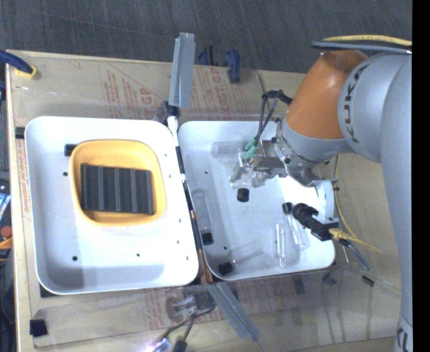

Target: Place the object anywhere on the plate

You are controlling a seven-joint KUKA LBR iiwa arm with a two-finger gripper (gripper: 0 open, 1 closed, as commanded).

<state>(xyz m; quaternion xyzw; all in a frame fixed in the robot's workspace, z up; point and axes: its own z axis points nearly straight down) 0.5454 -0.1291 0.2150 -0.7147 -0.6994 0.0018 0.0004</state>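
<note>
Your tool [253, 169] hovers over the right white bin [200, 141], can't tell its state. Small black object [242, 194] sits just below; drop straight down, then carry left to the yellow square plate [116, 151].

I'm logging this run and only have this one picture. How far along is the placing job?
Done: nothing visibly; the yellow plate in the left bin carries only its dark ribbed insert. In hand: the gripper sits low over the right bin, just above a small dark object; no grasp is visible. Left: pick an object, carry it across, set it on the plate.
</note>
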